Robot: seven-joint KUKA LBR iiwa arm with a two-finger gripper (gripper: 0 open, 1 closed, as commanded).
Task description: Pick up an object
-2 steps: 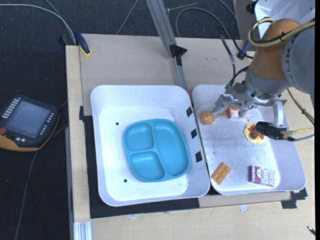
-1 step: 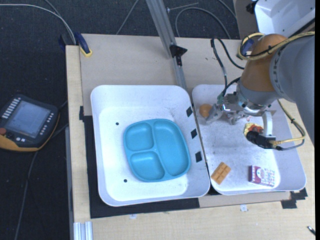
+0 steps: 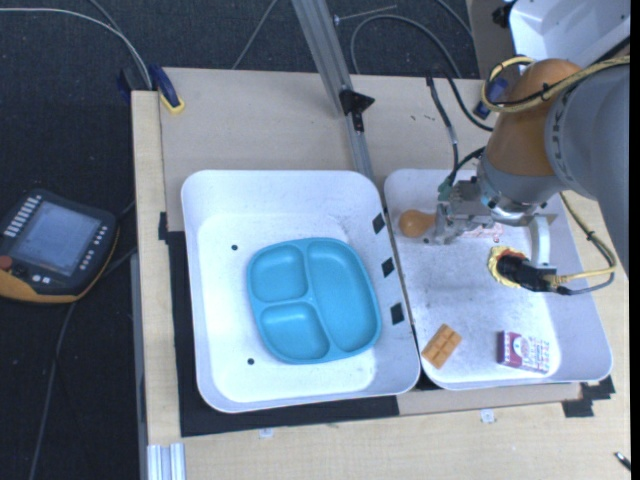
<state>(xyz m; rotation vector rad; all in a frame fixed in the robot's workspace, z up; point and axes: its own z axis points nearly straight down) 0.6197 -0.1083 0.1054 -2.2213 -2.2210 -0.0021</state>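
In the right bin [image 3: 470, 298], a round orange-brown thing [image 3: 411, 223] lies near the far left corner. My gripper [image 3: 441, 230] is low over that bin, right beside this thing on its right; whether they touch is not clear. Nearer the front, a small orange block [image 3: 441, 344] lies by the left wall. A maroon and white packet [image 3: 523, 351] sits at the front right. The grey arm with its orange band [image 3: 525, 128] comes down from the upper right.
The left bin [image 3: 215, 268] holds a blue plate [image 3: 313, 299] with three compartments. A metal pole [image 3: 330, 58] rises between the bins at the back. A handheld pendant [image 3: 50, 243] lies off the bench at the left.
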